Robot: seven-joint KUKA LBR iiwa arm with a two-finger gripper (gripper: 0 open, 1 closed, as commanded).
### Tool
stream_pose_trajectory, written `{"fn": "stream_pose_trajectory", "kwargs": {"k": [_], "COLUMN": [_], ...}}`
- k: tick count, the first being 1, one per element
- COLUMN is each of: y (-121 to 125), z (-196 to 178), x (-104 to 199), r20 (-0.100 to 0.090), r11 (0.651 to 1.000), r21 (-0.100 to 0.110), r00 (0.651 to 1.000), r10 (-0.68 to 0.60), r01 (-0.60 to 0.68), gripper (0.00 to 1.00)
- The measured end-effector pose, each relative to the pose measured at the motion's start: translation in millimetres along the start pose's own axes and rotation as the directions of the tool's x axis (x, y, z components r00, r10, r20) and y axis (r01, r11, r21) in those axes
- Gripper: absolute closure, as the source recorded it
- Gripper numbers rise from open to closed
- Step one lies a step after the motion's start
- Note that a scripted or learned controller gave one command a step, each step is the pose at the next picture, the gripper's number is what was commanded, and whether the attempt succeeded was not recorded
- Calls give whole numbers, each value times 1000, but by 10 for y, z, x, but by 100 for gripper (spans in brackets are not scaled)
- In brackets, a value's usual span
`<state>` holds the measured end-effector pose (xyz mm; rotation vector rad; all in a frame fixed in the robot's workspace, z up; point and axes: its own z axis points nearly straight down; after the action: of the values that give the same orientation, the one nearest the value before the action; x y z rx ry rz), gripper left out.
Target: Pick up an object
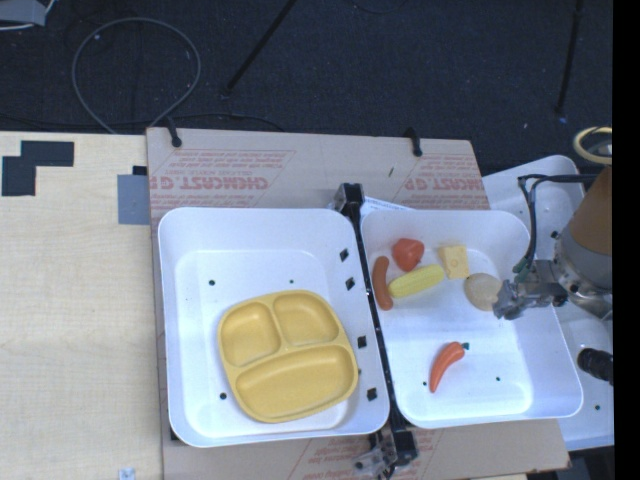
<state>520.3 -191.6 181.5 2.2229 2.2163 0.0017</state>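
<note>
Several toy foods lie in the right bin: a red tomato-like piece, a yellow corn cob, a red sausage, a yellow cheese block, a beige round piece and an orange-red chili pepper. My gripper hangs low at the bin's right side, right beside the beige round piece and touching or nearly touching it. Nothing shows between its fingers.
The left bin holds a yellow three-compartment tray. A black divider with clips runs between the two bins. The arm body stands over the right bin's right rim. Cardboard lies under both bins.
</note>
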Motion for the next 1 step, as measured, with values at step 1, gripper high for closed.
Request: {"fn": "stream_pose_trajectory", "kwargs": {"k": [1], "y": [-31], "z": [-430], "x": [-12], "r20": [0], "r11": [1000], "r21": [1], "r00": [1000], "r10": [-5], "r01": [5], "gripper": [100]}}
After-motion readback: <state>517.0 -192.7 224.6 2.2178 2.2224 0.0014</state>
